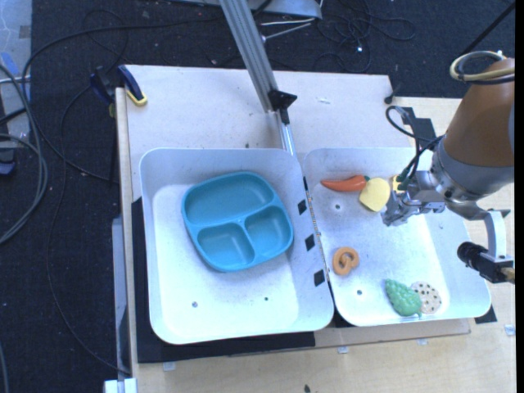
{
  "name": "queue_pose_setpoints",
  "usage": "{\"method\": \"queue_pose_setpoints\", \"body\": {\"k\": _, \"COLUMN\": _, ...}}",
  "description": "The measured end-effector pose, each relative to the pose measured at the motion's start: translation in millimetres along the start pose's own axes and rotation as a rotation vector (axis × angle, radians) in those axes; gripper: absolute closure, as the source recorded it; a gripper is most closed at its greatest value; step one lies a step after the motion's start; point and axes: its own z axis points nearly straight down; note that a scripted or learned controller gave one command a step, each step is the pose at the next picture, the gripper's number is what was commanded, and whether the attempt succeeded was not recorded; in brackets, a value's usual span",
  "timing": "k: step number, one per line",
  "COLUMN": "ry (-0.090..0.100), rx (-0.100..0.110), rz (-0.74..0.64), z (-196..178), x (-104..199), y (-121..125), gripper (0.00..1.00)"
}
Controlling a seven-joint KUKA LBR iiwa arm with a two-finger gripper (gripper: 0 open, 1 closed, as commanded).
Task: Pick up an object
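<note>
In the right bin (458, 301) a yellow rounded object (374, 194) lies at the back, next to an orange carrot-like piece (344, 183) with a green tip. My gripper (398, 210) hangs low at the yellow object's right side, close against it; whether it touches is unclear. Further forward lie a small brown pretzel (345, 260), a green leafy lump (403, 297) and a speckled cookie (426, 295). The grey arm with its orange band (483, 113) comes in from the right.
The left bin (164, 301) holds a blue divided plate (237, 220). A slanted metal pole (250, 43) ends at the back between the bins. Black cables and a fitting (479, 256) hang off the wrist over the right bin's edge.
</note>
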Motion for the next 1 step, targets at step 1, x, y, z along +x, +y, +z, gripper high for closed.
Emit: {"method": "queue_pose_setpoints", "body": {"k": 1, "ry": 0.0, "rx": 0.002, "rz": 0.001, "z": 10.2, "x": 54.6, "y": 19.5, "gripper": 1.0}}
